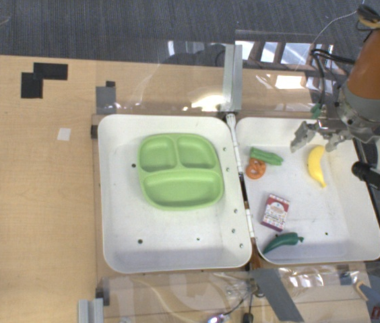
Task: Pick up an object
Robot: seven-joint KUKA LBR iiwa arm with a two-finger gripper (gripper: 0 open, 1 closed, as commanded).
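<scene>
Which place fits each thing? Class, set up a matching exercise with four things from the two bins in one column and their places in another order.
Things:
1. green divided plate
2. banana
3. small red box
4. dark green pepper

Places:
A. right bin, near its front edge
B. left bin, middle
C. right bin, just below the gripper
D. right bin, middle

Pairs: 1-B, 2-C, 3-D, 4-A

Your arm (378, 66) runs off the right edge, so you see little of it above the orange band. The print on the small red packet (275, 212) is too small to read. The round orange piece (255, 169) partly sits under the green vegetable (265, 156), its make unclear.
</scene>
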